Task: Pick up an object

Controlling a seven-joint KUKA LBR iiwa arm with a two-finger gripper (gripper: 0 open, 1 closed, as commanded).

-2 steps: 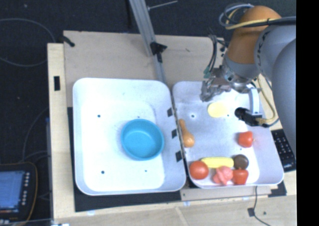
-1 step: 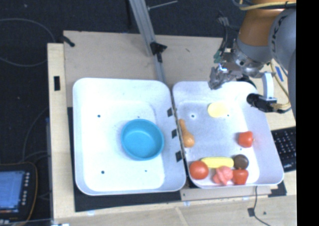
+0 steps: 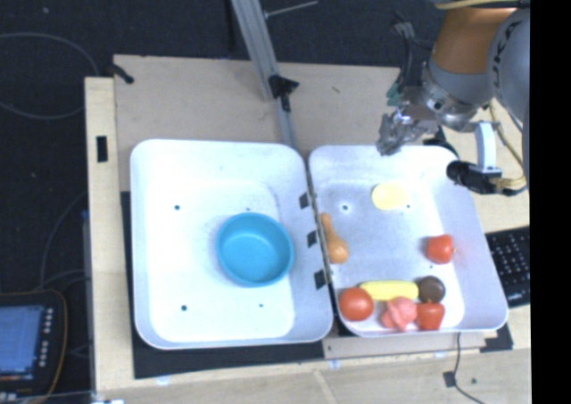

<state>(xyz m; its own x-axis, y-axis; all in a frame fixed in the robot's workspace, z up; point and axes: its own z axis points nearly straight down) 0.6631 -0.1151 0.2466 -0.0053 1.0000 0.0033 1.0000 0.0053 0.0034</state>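
Seven toys (image 3: 399, 302) — one blue bowl (image 3: 256, 249)

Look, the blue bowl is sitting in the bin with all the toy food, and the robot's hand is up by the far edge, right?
Not quite. The camera view shows the blue bowl in the left bin, apart from the food. The toy food lies in the right bin. The rest is right: the gripper is up at that bin's far edge.

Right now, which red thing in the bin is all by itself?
The red one near the right bin's right wall. The other two sit crowded in the front row.
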